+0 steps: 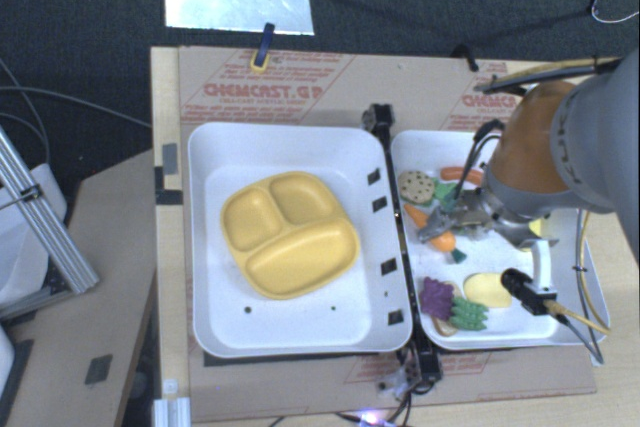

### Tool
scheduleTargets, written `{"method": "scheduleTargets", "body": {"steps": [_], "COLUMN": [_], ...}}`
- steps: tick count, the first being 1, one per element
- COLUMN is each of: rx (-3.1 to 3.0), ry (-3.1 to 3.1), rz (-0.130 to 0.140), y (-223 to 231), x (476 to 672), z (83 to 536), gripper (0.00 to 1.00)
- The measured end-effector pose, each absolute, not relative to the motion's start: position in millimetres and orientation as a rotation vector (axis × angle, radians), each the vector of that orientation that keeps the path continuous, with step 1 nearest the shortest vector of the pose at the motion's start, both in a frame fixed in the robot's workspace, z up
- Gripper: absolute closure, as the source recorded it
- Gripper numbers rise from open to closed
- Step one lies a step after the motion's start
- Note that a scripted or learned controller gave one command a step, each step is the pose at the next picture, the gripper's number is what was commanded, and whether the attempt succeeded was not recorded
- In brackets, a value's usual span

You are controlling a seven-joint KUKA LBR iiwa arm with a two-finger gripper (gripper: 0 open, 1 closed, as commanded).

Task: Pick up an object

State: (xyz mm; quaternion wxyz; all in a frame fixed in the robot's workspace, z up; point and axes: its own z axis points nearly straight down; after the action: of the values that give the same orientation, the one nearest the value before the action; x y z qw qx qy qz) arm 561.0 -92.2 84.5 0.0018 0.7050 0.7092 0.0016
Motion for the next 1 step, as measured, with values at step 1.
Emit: {"method": "scheduleTargets", "body": {"steps": [1], "rx": [2.216], "ry": [2.224], "rz": [0.004], "y": [-93.3], "x": [559.5], "z": [95.3], "gripper": [1.0]}}
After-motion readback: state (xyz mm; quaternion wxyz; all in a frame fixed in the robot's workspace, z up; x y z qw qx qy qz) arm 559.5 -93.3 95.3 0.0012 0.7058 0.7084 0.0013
